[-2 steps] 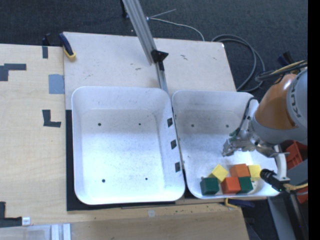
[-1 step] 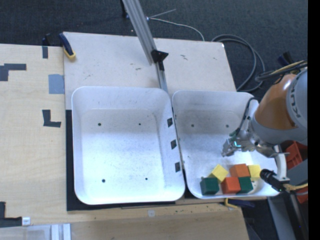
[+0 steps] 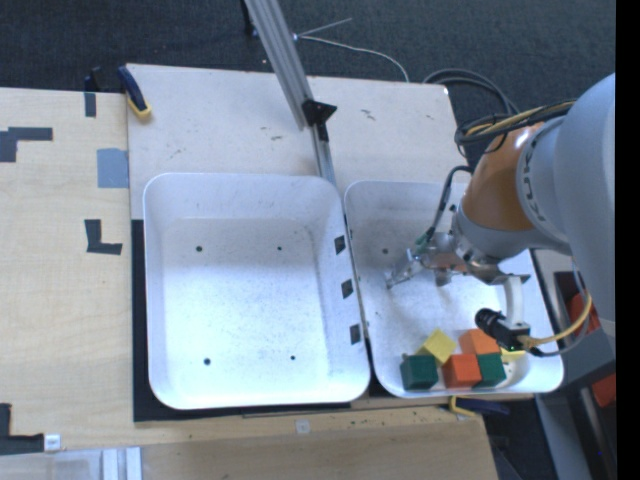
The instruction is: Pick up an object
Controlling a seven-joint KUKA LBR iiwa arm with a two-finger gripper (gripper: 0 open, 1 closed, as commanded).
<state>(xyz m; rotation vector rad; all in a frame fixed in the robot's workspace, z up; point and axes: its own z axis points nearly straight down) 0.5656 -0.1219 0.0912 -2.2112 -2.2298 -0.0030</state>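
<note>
Small coloured blocks (image 3: pixel 455 360) are seen clustered in the near corner of the right bin (image 3: pixel 400 208), against its front wall. A yellow block (image 3: pixel 439 346) is set at a tilt at the top of the cluster, with a dark green block (image 3: pixel 420 372) just below and to its left. An orange block (image 3: pixel 462 369) is placed beside the dark green one, a second orange block (image 3: pixel 479 343) lies behind it, and another green block (image 3: pixel 491 369) is found at the cluster's right end. The blocks are packed closely, several of them touching.

The gripper (image 3: pixel 400 275) is held over the middle of the right bin, well apart from the blocks, its thin metal fingers pointed toward the wall shared by the two bins. Nothing is seen between the fingers; whether they are spread or closed cannot be told from this view. The grey arm (image 3: pixel 560 188), with its orange band (image 3: pixel 495 183), is extended in from the right over the bin's edge.

The left bin (image 3: pixel 240 193) is speckled with dark specks, and four small dark holes are visible in its floor. Both bins are set on a pale bench (image 3: pixel 220 118) bearing scuffs and grey tape marks. A slanted metal rail (image 3: pixel 280 43) is mounted behind the bins, a yellow-and-blue clamp (image 3: pixel 133 92) is fixed at the far left corner, and dark carpet (image 3: pixel 450 8) is visible beyond.
</note>
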